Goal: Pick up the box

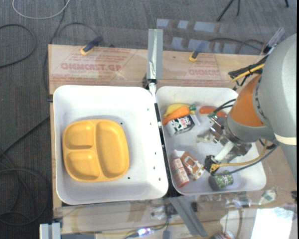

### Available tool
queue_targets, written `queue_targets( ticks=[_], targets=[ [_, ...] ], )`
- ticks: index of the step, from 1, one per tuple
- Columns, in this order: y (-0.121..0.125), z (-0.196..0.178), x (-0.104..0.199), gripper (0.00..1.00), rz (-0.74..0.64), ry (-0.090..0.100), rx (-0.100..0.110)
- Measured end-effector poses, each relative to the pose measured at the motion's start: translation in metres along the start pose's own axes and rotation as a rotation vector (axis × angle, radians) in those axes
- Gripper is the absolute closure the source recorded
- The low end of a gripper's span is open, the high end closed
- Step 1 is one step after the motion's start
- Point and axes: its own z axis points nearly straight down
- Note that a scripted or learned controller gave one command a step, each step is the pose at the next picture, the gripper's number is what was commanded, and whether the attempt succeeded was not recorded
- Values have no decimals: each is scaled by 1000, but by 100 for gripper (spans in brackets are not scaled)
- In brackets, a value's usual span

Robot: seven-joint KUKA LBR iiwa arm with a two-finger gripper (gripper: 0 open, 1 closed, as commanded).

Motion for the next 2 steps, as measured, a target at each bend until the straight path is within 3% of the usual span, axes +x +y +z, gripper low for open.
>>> queue_targets(
  ticks=[1,2],
  targets=[
    [-50,-3,1,0,378,13,-10],
    [-53,-7,-1,100,379,3,3]
  ],
)
